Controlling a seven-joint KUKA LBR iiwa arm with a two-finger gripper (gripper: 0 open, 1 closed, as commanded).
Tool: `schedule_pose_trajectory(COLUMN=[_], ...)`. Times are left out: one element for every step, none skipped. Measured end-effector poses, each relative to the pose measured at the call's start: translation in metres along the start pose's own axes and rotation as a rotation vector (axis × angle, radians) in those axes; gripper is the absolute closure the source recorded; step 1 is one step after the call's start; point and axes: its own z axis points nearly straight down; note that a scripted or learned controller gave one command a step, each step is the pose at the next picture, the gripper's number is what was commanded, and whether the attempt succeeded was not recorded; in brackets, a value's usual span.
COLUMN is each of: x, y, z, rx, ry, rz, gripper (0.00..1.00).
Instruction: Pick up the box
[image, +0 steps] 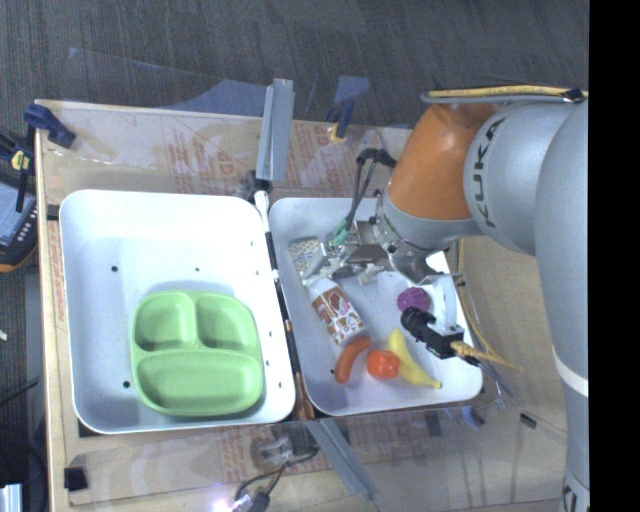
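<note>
The arm (470, 190) reaches low into the right bin (312, 385), and its jaws hang over the far half of this bin. I cannot tell if the jaws are spread or pressed together, because the wrist covers them from here. I see nothing held between them.

The box (335, 312), a small printed carton, lies flat on the bin floor. It is just beside the jaws, on the side toward the near rim, and it is turned at a slant. On the side of the jaws toward the other bin there is a silver packet (305, 250), very close to them. On the opposite side lies a purple fruit (413, 299). Beyond the box, further from the jaws, are a sausage (350, 358), a tomato (383, 365) and a banana (415, 365). The green plate (198, 352) in the left bin (120, 240) is well apart from all this.

In my judgement the step is the approach, and the grasp is not yet made. The next move calls for a short shift toward the box, a turn of the wrist so the jaws cross its narrow width, and then a straight descent. The packet is the danger, since it could be taken by mistake.
</note>
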Motion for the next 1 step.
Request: schedule_pose_trajectory(x=[-0.1003], y=[0.0906], z=[0.0094], rx=[-0.003], ry=[-0.001], rz=[0.008], gripper=[0.0])
